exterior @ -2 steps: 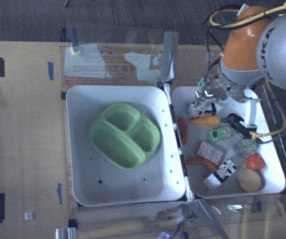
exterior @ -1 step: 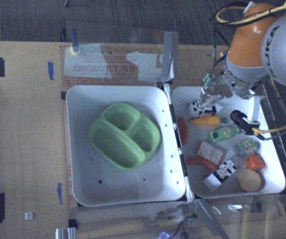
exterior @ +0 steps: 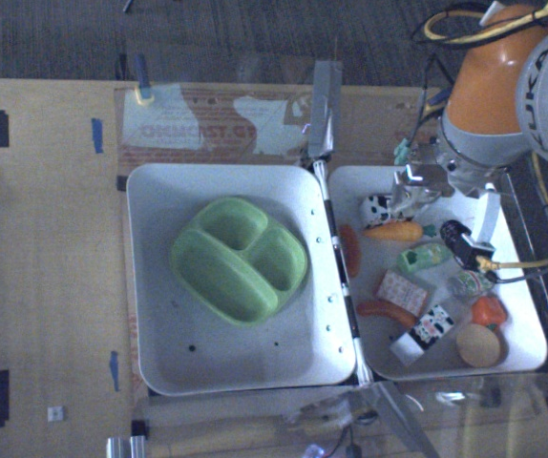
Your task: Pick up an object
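Plainly, your nearest candidate is the carrot [exterior: 395,231]. It lies on its side in the far part of the right bin [exterior: 520,299], just on the near side of the tool [exterior: 411,197]. By its look, treat it as a light toy, probably smooth hard plastic, stiff rather than squashy and not fragile.

Its shape is the difficulty. A rounded, tapering body may roll or squirt out sideways under a pinch. Take hold across its thicker middle, at right angles to its length, and avoid the thin end. Which end is thinner is hard to make out from here.

The carrot is orange and slender and runs roughly left to right. A cow toy [exterior: 379,208], patched black and white, sits just beyond it on the far left, close enough that you cannot tell whether they touch. A green pack [exterior: 423,256] lies just beside it on the near right. This crowding leaves you little room on either flank.

The tool hangs over the far end of the clutter. You cannot tell whether it is wide or narrow, and no object is visibly in its grasp.

If the carrot proves awkward, the tan ball [exterior: 478,345] in the near right corner stands freer.
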You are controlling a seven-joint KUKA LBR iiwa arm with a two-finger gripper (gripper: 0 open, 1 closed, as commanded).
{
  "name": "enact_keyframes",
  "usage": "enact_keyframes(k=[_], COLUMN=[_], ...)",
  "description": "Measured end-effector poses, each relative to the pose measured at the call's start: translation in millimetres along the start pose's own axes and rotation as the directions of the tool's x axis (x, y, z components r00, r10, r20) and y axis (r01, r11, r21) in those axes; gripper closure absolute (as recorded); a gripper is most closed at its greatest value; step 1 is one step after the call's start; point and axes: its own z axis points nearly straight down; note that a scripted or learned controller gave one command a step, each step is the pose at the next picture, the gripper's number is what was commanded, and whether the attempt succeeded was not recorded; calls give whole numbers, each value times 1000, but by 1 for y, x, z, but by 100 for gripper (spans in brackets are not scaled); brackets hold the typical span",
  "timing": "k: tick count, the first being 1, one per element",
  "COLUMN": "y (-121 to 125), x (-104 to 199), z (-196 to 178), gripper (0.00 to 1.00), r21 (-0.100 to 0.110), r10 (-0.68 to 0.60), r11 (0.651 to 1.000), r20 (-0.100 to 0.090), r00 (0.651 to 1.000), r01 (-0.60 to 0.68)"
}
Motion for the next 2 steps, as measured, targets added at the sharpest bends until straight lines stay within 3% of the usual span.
enact_keyframes(k=[1, 2], y=[48, 0], x=[-31, 22], z=[9, -23], gripper=[100, 100], r21=[-3, 2], r10=[344, 606], r11=[939, 795], r20=[0, 2], r00=[939, 795], r01=[-344, -606])
